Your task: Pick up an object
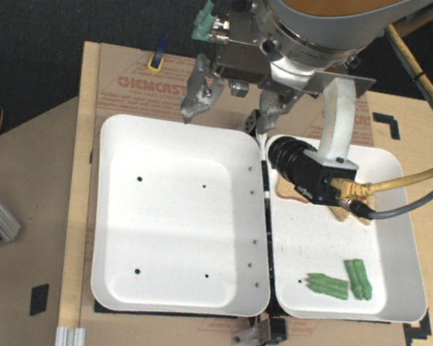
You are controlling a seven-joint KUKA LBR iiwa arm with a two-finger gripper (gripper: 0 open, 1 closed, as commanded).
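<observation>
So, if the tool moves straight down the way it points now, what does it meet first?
Probably the cardboard behind the bins, near the back rim of the left bin. The tool points down there, though depth is hard to judge from this view.

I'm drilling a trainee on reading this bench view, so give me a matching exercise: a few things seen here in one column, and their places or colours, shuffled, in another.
Things:
1. green pieces
2. left bin
3. claw
4. blue and yellow item

Places or colours:
A. on the cardboard behind the left bin
B. near corner of the right bin
C. white, with small dark dots on its floor
D. over the far edge of the bins

Pairs: 1-B, 2-C, 3-D, 4-A
</observation>
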